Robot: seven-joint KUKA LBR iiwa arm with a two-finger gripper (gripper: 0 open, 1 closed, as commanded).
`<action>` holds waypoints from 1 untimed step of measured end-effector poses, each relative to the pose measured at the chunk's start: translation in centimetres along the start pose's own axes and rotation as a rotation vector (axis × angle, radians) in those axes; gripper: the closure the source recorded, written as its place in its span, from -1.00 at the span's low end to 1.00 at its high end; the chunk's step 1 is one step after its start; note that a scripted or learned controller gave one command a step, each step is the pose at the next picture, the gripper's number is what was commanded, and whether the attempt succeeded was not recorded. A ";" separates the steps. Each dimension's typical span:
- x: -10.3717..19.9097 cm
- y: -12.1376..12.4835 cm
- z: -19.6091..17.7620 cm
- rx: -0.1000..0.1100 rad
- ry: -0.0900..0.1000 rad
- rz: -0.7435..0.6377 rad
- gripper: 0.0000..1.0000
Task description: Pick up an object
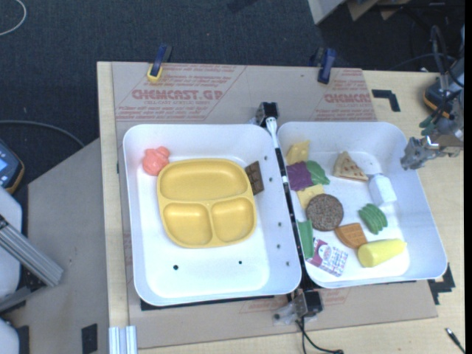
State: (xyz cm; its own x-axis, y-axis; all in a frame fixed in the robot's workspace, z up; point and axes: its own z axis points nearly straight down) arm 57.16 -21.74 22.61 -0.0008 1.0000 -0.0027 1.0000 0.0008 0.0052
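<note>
The fingers (417, 153) hang over the right rim of the right bin (428, 220), and whether they are apart or together cannot be told; nothing shows between them. That bin holds 1 white block (383, 190), 1 sandwich wedge (349, 167), 1 green pepper (373, 217), 1 yellow corn (380, 252), 1 brown cookie (324, 211), 1 purple piece (299, 175) and 1 printed packet (330, 257), its writing too small to read. The left bin (140, 220) holds 1 yellow 3-compartment plate (206, 201) and 1 pink toy (155, 160), and the surface (221, 94) reads "CHEMCAST GP".

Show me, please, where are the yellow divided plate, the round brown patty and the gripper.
yellow divided plate (206, 201): camera view, on the ridge between its compartments.
round brown patty (324, 212): camera view, on the middle of its top face.
gripper (414, 155): camera view, at its fingertips.
</note>
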 end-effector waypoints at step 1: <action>5.5 -0.2 -1.1 0.006 0.005 -0.005 1.00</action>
State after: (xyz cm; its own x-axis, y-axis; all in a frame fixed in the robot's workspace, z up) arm 56.94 -16.27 23.67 -0.0059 1.0000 0.0027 1.0000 0.0059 -0.0009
